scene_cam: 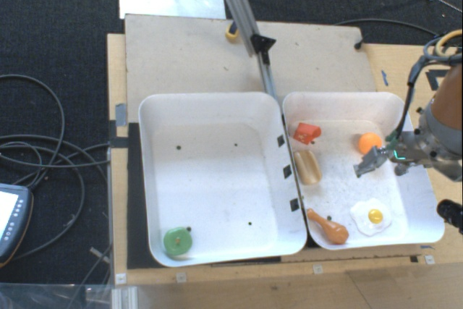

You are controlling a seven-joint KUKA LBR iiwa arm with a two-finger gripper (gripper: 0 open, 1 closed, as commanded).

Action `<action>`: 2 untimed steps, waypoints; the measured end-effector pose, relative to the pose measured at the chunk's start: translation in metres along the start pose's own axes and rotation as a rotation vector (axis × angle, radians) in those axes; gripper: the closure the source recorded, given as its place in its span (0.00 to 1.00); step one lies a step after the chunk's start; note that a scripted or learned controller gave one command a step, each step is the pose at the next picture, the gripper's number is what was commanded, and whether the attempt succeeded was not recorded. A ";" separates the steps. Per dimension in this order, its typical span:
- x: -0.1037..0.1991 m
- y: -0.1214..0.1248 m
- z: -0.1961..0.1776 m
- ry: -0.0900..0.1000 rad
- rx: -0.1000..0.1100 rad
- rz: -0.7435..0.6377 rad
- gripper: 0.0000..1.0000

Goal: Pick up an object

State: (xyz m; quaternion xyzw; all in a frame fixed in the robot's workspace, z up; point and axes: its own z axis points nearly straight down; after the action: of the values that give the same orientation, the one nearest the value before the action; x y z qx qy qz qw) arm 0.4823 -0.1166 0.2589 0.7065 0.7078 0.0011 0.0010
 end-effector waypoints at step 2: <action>-0.002 0.010 0.117 0.001 0.007 0.002 0.00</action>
State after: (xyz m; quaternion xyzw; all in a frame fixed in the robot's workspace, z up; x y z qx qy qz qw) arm 0.4927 -0.1186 0.1422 0.7071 0.7071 -0.0010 -0.0019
